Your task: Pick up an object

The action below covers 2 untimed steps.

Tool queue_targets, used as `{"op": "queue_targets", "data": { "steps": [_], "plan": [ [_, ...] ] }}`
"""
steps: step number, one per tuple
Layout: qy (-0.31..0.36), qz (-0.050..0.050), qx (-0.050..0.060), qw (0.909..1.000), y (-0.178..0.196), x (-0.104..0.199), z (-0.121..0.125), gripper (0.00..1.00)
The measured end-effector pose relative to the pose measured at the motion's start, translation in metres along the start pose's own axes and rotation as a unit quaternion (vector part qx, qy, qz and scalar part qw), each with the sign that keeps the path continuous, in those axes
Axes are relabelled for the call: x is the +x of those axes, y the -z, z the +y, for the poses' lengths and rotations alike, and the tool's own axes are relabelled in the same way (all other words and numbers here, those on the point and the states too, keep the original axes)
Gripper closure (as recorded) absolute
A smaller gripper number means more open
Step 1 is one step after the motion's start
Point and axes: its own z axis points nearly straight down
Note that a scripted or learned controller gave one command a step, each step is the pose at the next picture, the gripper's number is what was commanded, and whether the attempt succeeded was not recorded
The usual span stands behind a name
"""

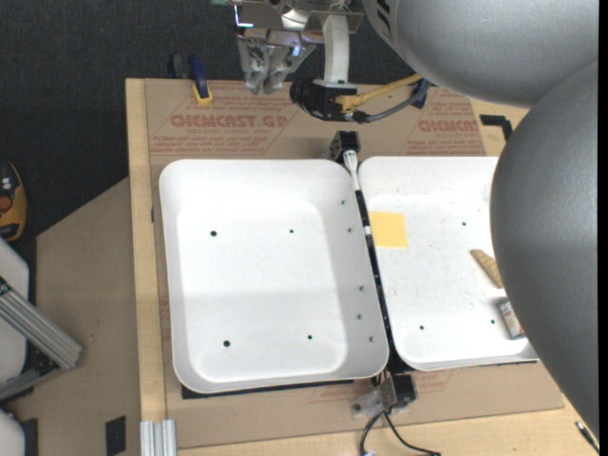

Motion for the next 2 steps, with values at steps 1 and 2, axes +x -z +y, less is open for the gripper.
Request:
{"op": "queue_targets", "data": {
  "steps": [1,2],
  "plan": [
    [0.0,-0.001,0.005,1.0,-0.0102,0.0,-0.0272,1.0],
    [0.0,0.0,0.002,1.0,-0.0007,-0.0002,-0.0322,1.0]
  ]
}}
